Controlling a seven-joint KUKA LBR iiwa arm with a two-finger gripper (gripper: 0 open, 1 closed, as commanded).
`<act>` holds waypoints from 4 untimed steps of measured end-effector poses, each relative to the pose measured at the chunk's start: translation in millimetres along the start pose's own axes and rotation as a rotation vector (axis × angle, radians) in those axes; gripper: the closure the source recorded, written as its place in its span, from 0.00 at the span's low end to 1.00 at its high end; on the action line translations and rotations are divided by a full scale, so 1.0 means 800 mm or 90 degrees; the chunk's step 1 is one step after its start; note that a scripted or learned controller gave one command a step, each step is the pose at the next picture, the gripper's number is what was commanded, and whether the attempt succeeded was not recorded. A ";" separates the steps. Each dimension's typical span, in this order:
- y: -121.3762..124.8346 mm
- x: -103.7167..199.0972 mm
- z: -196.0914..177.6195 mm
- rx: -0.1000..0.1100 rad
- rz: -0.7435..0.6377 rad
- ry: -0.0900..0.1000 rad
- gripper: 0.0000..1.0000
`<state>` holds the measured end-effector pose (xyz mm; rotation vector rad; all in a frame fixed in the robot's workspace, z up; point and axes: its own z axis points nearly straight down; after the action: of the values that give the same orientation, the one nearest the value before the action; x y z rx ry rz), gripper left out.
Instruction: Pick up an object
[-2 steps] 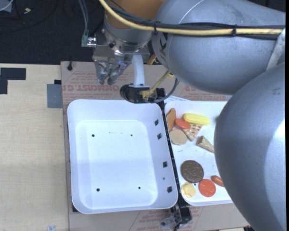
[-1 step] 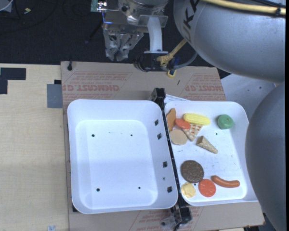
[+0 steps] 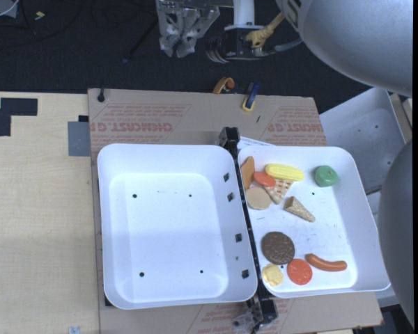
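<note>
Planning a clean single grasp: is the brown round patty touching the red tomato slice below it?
Apart. The camera view shows a thin strip of white bin floor between the brown round patty and the red tomato slice in the right bin.

Toy foods — yellow corn (image 3: 284, 172), green ball (image 3: 326, 176), brown disc (image 3: 277, 247), red sausage (image 3: 326, 263) — lie scattered in the right bin (image 3: 359, 207)

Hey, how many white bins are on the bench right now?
2: the left bin sits on the cardboard's left half, and the right bin, holding toy food, sits directly beside it. None seems hidden.
</note>
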<state>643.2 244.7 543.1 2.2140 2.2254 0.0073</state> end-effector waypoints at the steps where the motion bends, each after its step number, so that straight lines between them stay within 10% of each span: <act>1: -0.035 -0.062 0.006 0.006 0.005 -0.002 1.00; 2: -0.096 0.003 0.006 0.007 -0.001 -0.001 1.00; 3: -0.155 -0.001 0.144 0.014 0.001 -0.005 1.00; 4: -0.027 -0.002 0.000 -0.003 0.004 0.000 1.00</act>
<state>621.7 242.7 542.9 2.2191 2.2150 0.0135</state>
